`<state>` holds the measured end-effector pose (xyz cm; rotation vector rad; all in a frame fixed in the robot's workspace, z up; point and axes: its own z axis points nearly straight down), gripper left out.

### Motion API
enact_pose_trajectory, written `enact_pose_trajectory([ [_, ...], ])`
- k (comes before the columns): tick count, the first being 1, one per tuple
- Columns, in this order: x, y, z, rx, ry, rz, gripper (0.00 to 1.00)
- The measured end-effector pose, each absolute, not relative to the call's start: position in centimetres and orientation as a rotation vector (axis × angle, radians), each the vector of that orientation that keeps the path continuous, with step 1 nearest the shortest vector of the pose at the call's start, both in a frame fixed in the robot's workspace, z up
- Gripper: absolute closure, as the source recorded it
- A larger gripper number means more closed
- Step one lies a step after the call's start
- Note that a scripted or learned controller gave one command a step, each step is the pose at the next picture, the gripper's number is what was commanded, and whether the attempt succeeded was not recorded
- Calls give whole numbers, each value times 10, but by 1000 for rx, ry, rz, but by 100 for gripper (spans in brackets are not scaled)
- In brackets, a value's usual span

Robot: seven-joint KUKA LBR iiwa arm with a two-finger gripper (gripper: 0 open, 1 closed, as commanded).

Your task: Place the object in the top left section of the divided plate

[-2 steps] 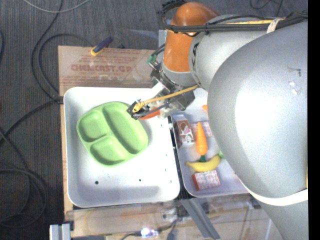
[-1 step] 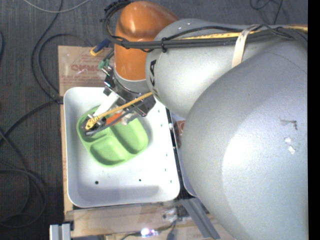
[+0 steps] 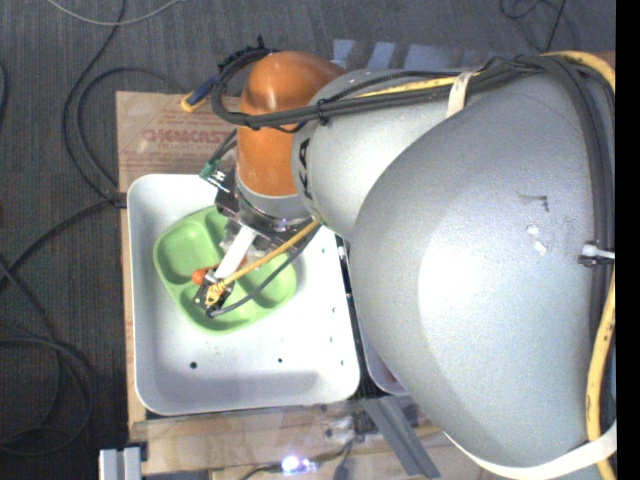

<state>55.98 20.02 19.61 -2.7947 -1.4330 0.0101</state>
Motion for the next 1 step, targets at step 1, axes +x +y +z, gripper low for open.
enact_pose_trajectory([
  [1,550,234,221,-2871,-1272,9,100],
])
